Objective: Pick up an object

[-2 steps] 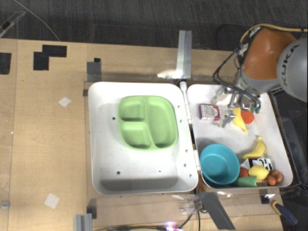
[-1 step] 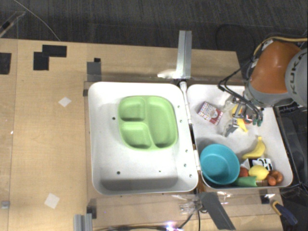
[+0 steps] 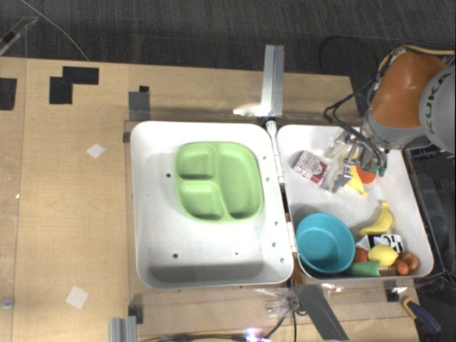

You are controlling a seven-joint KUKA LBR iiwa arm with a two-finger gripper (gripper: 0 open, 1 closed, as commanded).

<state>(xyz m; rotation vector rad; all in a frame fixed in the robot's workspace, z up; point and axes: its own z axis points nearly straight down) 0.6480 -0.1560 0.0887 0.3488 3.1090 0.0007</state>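
Hovering low w/ gripper (image 3: 354, 164) over right bin (image 3: 420, 219), upper part, beside small printed packet (image 3: 308, 165); orange-yellow toy (image 3: 360, 180) just below. Finger spread hidden, so not guessing abt grip. Likely lining up for a grab here.

In the right bin (image 3: 420, 212), right of frame, lie a small red-and-white packet (image 3: 308, 166) at its upper left, a blue bowl (image 3: 324, 243) upright below, a yellow banana (image 3: 379, 221), and mixed toy fruit (image 3: 385, 258) at lower right.
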